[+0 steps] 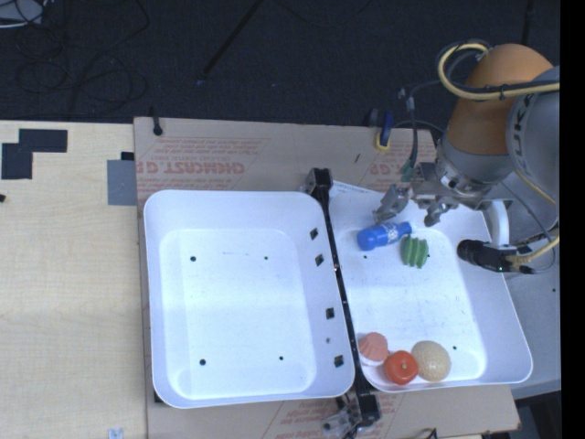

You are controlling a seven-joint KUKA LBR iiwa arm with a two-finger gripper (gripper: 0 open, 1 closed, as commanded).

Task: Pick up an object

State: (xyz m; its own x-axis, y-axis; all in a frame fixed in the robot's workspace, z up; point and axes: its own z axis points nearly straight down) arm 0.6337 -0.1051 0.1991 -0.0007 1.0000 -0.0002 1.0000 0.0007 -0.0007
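In the right bin (484,318) a blue bottle-like object (384,236) lies on its side near the far wall, with a small green ribbed object (416,251) just to its right. My gripper (412,210) hovers at the bin's far end, just behind and above these two. Its fingers (390,206) are spread open with nothing between them. At the bin's near edge sit a pink round piece (373,346), a red tomato-like object (400,367) and a beige ball (431,359), close together.
The left bin (164,245) stands beside the right one, split from it by a black divider (331,263). Cables and a black connector (489,254) hang off the arm over the right bin's right wall. Cardboard lies under both bins.
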